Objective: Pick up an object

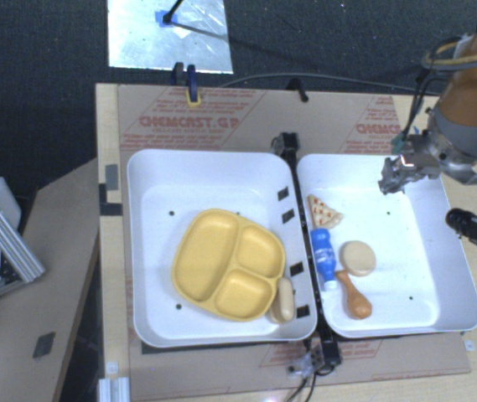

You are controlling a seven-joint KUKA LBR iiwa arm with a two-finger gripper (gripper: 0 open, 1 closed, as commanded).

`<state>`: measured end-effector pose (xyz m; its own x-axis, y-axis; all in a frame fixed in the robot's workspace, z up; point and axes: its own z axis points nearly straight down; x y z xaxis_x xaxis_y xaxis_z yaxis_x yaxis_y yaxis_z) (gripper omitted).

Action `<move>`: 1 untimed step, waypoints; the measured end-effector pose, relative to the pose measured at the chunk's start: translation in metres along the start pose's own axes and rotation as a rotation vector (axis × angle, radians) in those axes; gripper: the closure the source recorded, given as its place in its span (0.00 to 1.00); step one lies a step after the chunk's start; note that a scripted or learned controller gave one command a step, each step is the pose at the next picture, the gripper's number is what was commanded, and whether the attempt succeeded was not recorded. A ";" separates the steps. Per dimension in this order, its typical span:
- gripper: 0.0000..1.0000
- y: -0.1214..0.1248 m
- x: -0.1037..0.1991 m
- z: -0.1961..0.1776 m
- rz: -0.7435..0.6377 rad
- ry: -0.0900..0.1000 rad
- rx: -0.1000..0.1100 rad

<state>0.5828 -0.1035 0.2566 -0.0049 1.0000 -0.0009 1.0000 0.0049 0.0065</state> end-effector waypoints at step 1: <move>1.00 0.003 0.054 0.014 -0.004 0.003 0.005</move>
<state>0.5859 -0.0499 0.2427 -0.0092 1.0000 0.0016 1.0000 0.0092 0.0019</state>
